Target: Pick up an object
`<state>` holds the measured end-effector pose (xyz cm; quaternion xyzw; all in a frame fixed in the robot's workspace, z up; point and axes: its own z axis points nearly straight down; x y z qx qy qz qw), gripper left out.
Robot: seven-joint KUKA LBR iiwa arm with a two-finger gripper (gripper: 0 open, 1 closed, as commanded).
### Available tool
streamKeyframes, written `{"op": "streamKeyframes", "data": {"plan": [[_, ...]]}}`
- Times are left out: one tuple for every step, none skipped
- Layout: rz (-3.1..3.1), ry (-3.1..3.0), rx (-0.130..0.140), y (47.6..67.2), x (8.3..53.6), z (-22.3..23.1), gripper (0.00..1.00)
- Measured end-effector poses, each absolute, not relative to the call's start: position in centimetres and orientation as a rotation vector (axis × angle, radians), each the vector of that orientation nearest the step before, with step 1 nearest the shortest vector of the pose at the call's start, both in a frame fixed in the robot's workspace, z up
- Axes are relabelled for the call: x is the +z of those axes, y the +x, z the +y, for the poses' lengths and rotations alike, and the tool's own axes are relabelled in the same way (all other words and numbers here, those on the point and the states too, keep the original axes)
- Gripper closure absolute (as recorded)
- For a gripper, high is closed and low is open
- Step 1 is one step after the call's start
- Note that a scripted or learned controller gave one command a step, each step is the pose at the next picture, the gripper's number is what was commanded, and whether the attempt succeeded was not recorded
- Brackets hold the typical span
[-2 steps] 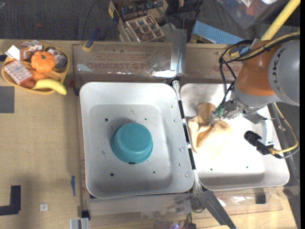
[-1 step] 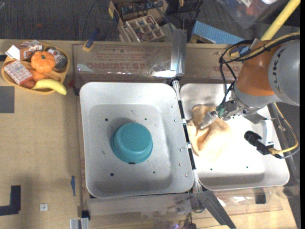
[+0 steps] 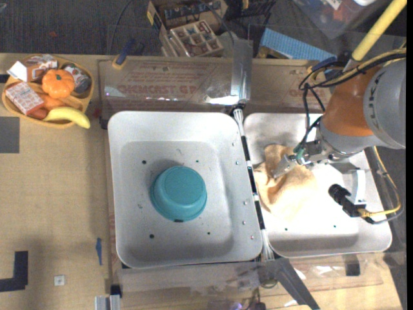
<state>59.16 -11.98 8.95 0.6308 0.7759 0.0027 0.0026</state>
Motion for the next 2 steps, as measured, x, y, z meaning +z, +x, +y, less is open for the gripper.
{"op": "streamKeyframes", "data": {"plan": [[2.429, 1.978, 0.014, 59.28, 10.07, -12.07, 1.0], [2.428, 1.978, 0.014, 59.28, 10.09, -12.08, 0.0]]}}
